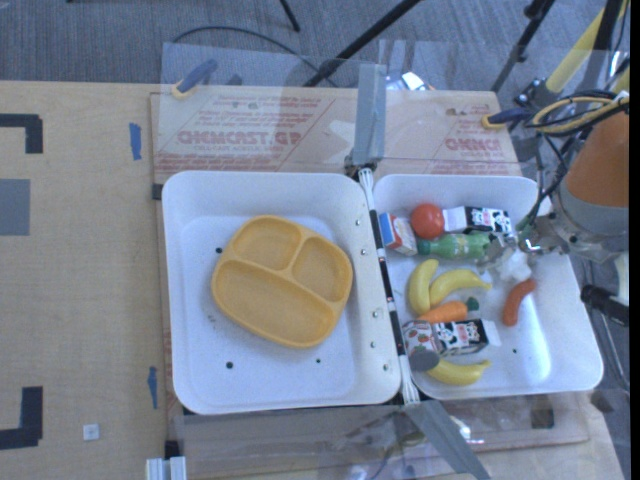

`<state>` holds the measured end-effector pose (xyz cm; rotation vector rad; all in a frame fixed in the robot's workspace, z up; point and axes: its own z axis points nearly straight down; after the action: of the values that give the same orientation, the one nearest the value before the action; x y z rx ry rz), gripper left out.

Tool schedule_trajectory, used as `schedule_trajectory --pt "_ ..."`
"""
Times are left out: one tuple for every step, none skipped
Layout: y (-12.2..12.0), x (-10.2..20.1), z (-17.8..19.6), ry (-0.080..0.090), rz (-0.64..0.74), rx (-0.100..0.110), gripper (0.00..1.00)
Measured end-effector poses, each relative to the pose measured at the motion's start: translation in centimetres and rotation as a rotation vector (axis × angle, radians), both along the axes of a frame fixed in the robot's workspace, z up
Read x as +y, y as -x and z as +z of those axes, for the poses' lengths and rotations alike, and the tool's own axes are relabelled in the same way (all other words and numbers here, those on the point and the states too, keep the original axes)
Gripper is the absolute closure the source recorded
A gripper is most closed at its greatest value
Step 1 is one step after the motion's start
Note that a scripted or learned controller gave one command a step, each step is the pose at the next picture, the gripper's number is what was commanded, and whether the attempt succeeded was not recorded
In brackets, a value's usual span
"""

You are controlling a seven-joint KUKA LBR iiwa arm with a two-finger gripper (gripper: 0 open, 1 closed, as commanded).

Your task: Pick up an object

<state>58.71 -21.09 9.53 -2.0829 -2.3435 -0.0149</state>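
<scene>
Orange-banded, my arm leans in low; my pincer, grip state unclear, hovers beside the green bottle.

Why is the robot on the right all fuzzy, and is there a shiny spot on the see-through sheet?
Camera view: the orange-banded arm is soft and blurred at the edge, while the yellow plate and the toy food look sharp; the clear sheet behind the bins gives pale glare; the light is even and shadows are faint.
</scene>
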Motion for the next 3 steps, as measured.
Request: schedule_trajectory --pt "-4.20 1.97 -1.24 0.011 -0.139 0.063 0.00" --pt "-4.59 2.15 -0.41 0.015 -0.142 0.041 1.00" --pt "-4.58 2.14 -0.42 0.015 -0.142 0.041 0.00"
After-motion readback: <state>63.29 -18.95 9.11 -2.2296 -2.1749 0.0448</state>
